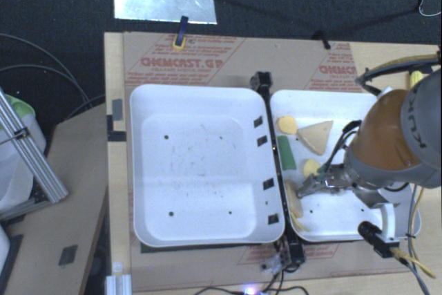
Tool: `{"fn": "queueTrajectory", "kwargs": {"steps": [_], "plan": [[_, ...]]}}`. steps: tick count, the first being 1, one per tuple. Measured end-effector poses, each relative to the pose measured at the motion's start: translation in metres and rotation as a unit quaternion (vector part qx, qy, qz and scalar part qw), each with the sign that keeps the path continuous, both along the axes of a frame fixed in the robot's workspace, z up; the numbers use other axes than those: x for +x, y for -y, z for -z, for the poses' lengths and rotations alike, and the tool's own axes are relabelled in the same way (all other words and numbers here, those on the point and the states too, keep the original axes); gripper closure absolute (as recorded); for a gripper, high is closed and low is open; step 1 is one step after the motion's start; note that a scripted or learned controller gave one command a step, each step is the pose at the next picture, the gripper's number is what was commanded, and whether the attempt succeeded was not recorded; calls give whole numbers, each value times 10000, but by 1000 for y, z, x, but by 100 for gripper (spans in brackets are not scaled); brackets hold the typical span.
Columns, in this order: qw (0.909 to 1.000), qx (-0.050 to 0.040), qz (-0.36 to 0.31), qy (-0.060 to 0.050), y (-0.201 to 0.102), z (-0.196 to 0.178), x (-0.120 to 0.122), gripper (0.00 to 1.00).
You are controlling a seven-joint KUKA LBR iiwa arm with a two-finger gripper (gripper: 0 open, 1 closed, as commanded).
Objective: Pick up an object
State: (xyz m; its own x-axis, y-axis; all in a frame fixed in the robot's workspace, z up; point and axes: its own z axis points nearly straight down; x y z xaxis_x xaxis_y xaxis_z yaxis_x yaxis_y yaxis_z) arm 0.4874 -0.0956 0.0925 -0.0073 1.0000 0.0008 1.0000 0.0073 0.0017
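Observation:
The arm reaches from the right into the right bin (331, 224). Its gripper (309, 184) sits low near that bin's left side, fingertips pointing left. Just above it lies a small yellow piece (311, 166), very close to the fingers. A pale yellow object (295, 204) lies below the gripper near the divider. A tan wedge (317, 135) and a round yellow object (286, 124) rest in the bin's upper left. A green stick (286, 153) lies along the left wall. I see nothing clearly between the fingers.
The left bin (200, 162) stands beside the right one, with a black divider bar (269, 141) and clips between them. The arm's orange band (387, 135) covers the right bin's right half. Cables (407, 255) hang at the lower right.

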Motion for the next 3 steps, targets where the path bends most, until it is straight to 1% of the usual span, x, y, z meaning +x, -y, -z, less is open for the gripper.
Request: {"fn": "queueTrajectory", "kwargs": {"steps": [1, 2, 3], "plan": [[10000, -1, 18, 13, 3, -10, 1, 100], [10000, 19, -46, 48, -100, -97, 19, 100], [10000, 17, -32, 51, -176, -184, 41, 100]]}}
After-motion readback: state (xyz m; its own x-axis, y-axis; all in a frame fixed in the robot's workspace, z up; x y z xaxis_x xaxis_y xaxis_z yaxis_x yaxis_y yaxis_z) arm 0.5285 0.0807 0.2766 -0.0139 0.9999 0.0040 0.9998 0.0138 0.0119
